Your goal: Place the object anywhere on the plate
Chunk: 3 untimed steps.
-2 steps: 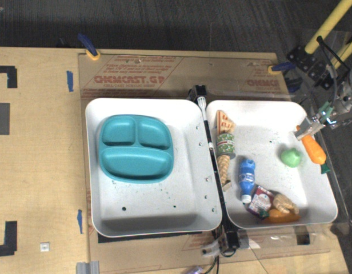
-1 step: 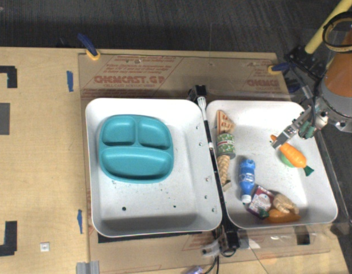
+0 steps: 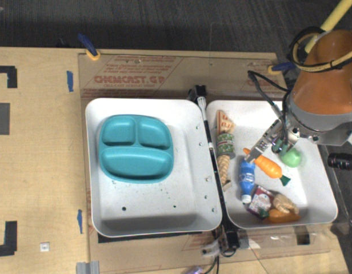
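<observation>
A teal divided plate (image 3: pixel 135 148) lies in the left bin (image 3: pixel 153 216), toward its upper left. My gripper (image 3: pixel 260 146) hangs low over the right bin (image 3: pixel 316 201), under the grey and orange wrist. Its tip is beside the leafy end of an orange toy carrot (image 3: pixel 268 166). A green ball (image 3: pixel 291 158) sits just right of the gripper, partly under the wrist. A blue bottle (image 3: pixel 247 179) lies below the gripper tip. I see nothing held by the gripper.
Along the right bin's left wall lie a waffle cone (image 3: pixel 223 158) and a green-banded piece (image 3: pixel 225 142). A dark red packet (image 3: pixel 258 204) and a bread-like piece (image 3: pixel 283 208) sit near its front edge. Cables hang by the wrist.
</observation>
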### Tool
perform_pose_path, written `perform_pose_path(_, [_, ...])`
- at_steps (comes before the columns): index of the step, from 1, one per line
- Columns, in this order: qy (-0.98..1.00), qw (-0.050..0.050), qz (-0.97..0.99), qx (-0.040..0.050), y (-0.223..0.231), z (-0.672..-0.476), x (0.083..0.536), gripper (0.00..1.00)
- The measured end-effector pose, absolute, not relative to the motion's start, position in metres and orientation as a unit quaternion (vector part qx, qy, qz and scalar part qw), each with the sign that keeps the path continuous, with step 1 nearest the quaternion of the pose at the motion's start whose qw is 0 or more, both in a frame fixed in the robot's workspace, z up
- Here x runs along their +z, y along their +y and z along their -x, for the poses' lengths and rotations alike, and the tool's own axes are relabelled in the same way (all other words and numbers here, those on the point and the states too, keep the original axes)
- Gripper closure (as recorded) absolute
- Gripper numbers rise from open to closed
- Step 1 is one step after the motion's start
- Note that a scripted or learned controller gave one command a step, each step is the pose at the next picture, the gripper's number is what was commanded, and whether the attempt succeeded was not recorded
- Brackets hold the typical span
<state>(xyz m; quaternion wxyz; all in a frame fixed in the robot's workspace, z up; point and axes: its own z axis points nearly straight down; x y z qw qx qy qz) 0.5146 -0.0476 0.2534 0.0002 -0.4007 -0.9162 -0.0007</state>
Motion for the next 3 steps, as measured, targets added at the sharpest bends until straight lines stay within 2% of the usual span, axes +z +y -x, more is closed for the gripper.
perform_pose_path(1, [-0.877,0.001,0.48,-0.0002,-0.034,-0.505,0.213,1.0])
perform_pose_path(2, [-0.718,0.001,0.696,0.0009,-0.025,-0.479,0.224,1.0])
perform_pose_path(3, [-0.533,0.003,0.846,0.003,-0.026,-0.478,0.184,1.0])
